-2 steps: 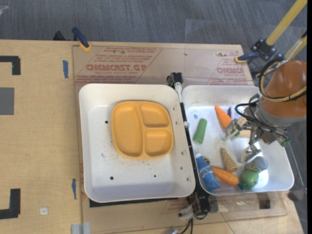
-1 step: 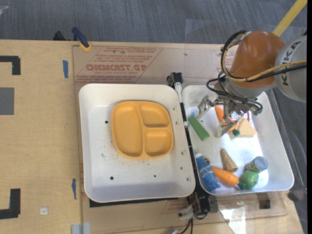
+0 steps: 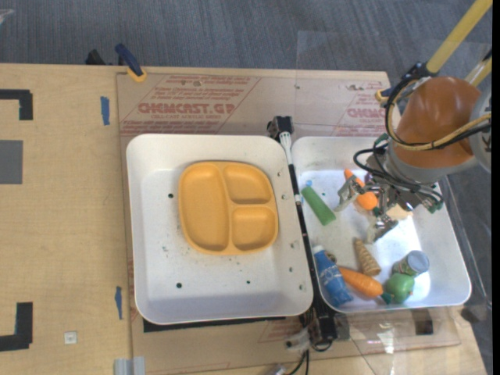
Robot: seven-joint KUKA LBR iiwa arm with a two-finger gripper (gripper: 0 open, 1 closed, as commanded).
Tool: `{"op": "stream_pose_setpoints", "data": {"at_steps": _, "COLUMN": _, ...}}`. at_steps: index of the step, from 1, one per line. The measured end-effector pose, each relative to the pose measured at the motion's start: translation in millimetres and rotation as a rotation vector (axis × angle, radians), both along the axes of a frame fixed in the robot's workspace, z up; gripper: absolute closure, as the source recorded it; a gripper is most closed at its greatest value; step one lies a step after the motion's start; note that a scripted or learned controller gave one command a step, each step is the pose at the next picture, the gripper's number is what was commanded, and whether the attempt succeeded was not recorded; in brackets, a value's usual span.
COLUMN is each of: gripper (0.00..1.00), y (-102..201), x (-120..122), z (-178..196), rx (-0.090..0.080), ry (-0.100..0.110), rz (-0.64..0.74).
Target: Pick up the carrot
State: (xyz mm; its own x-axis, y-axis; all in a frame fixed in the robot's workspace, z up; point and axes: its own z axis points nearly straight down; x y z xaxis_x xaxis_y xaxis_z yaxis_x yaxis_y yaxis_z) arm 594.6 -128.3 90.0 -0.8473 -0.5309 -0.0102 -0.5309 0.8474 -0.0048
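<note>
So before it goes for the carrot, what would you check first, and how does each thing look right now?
1. Carrot in view in the right bin: ok.
2. Tool above the carrot: not ok, it hangs farther back.
3. Space around the carrot: not ok, blue bottle and green piece touch it.
4. Tool free of other things: cannot tell.
5. Yellow tray out of the way in the left bin: ok.
</note>
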Motion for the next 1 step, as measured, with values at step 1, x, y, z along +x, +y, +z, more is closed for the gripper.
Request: {"op": "stream_pose_setpoints", "data": {"at_steps": 1, "gripper": 1.00, "y": 2.3, "x": 5.8, "z": 14.6, "rx": 0.001, "ry": -0.018, "rz": 0.001}}
